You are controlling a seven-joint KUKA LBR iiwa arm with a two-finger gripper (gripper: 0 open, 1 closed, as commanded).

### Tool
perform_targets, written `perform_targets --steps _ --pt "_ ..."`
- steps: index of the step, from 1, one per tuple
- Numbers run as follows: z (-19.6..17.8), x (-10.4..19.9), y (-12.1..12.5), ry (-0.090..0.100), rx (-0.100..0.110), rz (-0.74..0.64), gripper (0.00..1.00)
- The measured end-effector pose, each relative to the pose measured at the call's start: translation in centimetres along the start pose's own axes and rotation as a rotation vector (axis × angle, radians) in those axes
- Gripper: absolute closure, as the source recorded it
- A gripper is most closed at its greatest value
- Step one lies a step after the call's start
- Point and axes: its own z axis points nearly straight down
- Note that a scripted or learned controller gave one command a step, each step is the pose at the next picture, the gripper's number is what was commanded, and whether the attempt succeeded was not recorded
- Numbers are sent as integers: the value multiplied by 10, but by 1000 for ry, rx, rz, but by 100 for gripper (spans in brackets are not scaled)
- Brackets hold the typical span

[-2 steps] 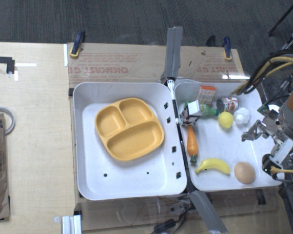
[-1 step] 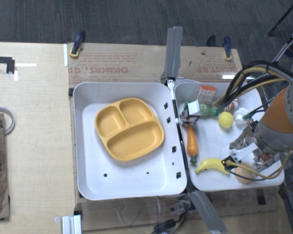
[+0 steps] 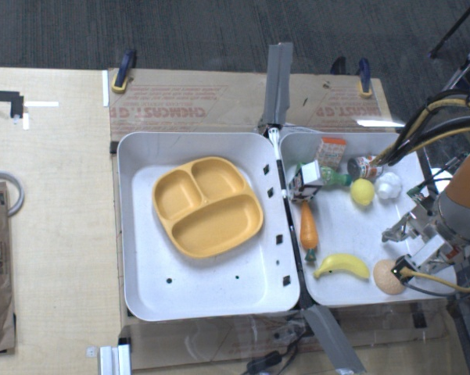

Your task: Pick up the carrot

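end effector point(image 3: 413, 250): at right bin's right edge, beside tan round bun point(image 3: 389, 276), grip state unreadable (fingers too cluttered to tell) | orange tapered carrot point(image 3: 307, 225): lying along left wall of right white bin point(image 3: 340, 297), just far of yellow banana point(image 3: 342, 266) | yellow divided plate point(image 3: 208, 205): in left white bin point(image 3: 141, 233)

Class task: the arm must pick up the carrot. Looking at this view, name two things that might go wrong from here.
1. The carrot lies against the right bin's left wall, so the wall may block the gripper there.
2. The gripper sits across the bin; the banana and lemon lie between and might get knocked.
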Motion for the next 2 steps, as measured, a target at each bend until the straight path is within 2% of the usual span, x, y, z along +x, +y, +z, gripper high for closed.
perform_targets --steps 1,2 --pt "-146 -8 6 -13 -21 43 0" --pt "-50 11 -23 -10 -21 381 0"
